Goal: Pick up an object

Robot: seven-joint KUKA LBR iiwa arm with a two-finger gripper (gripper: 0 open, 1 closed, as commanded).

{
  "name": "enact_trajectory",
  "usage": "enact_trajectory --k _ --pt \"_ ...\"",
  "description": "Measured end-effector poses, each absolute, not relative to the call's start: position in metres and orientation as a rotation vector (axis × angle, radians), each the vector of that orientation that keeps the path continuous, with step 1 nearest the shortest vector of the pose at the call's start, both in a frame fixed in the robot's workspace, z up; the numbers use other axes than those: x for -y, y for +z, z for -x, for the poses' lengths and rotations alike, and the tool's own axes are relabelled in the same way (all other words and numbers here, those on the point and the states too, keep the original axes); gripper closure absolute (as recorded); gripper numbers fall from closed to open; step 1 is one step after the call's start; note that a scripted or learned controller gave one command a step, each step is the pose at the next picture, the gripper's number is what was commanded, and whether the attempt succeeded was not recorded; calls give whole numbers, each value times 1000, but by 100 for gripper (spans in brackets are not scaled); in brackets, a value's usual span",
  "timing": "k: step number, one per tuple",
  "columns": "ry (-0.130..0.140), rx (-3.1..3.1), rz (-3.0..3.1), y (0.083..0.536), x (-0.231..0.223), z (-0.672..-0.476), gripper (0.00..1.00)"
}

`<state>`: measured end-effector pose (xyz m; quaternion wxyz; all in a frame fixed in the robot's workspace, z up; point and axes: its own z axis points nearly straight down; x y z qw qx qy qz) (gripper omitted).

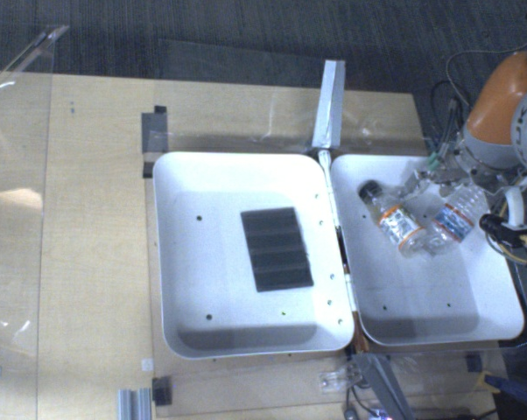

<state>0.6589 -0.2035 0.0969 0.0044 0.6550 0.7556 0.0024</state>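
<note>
A black ribbed rectangular pad (276, 248) lies flat in the middle of the left bin (185, 322). In the right bin (439, 313) lie two clear plastic bottles. One bottle (391, 217) has a black cap and an orange label. The other bottle (452, 221) carries a blue label and lies just right of the first. The arm, with its orange band (502, 94), reaches in over the right bin's far right corner. My gripper (434, 175) hangs just above the far ends of the bottles, and its tips blend with the clear plastic.
A grey metal bar (329, 103) stands behind the seam between the bins. Cables (509, 230) loop along the right bin's right wall. A clear panel (18, 191) covers the bench at the left. Small black brackets (157, 129) sit by the left bin's corners.
</note>
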Motion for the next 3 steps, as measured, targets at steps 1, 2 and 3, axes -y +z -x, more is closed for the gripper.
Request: enact_trajectory --k 1,2,3 --pt "10 -2352 -2068 89 135 -601 0" --pt "18 -2349 -2088 141 185 -623 0" --pt "0 -2410 -1993 94 137 -611 0"
